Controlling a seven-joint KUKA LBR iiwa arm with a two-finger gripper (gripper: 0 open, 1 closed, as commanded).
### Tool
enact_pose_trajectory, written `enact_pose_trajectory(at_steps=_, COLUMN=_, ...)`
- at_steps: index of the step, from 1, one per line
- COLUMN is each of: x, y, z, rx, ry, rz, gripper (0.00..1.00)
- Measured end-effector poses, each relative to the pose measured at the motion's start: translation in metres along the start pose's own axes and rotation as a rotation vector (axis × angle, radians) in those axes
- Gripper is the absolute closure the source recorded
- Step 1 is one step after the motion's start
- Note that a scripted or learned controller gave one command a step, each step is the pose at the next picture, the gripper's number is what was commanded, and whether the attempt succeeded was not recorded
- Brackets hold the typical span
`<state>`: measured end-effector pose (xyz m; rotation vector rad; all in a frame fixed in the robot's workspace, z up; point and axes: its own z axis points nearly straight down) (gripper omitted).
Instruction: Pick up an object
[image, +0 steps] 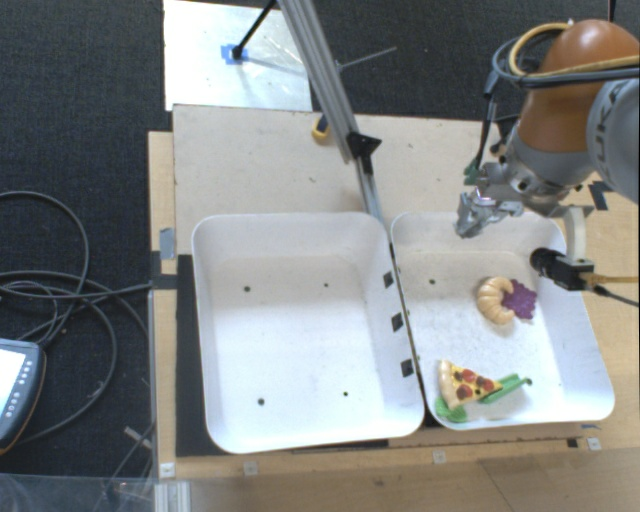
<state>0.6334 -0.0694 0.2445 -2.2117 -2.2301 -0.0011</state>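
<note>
Nearest the camera, well below the pincer (472, 226), a pizza slice (467, 381) lies against a green piece (500, 390) at the front of the right bin (585, 330). Closer to the pincer, just below and slightly right of it, a tan croissant (494, 299) touches a purple piece (519, 298). The pincer itself hangs over the bin's far rim with nothing between its tips; whether it stands open or closed I cannot tell. To its left sits the left bin (290, 330); beyond it stretches the bare counter (250, 160). The croissant looks the handiest target: I would come down straight over its middle, straddling its narrow width, clear of the purple neighbour and the bin wall.
</note>
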Motion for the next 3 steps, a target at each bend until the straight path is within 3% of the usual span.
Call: enact_pose_trajectory(at_steps=3, x=0.151, y=-0.055, z=0.029, rx=0.001, ry=0.002, rz=-0.002, gripper=1.00)
